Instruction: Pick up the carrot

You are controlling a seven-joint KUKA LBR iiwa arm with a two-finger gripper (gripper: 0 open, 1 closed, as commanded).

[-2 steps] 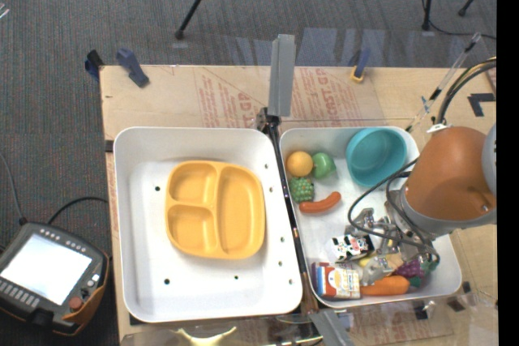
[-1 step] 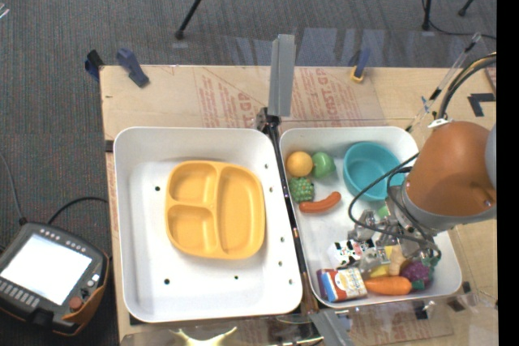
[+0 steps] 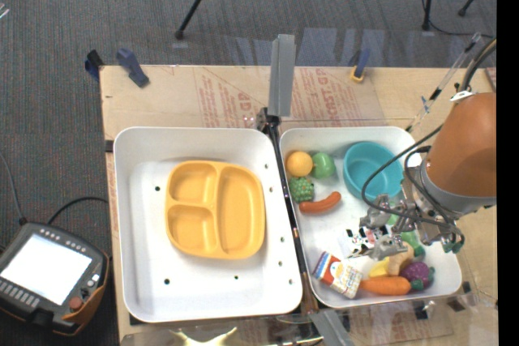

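The carrot [image 3: 387, 285] is orange and lies on its side near the front wall of the right bin [image 3: 324, 138], between a small carton [image 3: 336, 273] and purple grapes [image 3: 418, 273]. My gripper [image 3: 399, 232] hangs over the right half of that bin, a little behind the carrot and above a cluster of toys. The orange band of the arm [image 3: 466, 154] hides the bin's right side. Nothing shows as held.
The right bin also holds a teal bowl [image 3: 369, 168], an orange fruit [image 3: 299, 164], a green piece [image 3: 323, 165], a green knobbly toy [image 3: 302, 190] and a red-orange sausage [image 3: 320, 202]. A yellow divided plate [image 3: 216, 208] sits in the left bin [image 3: 130, 255].
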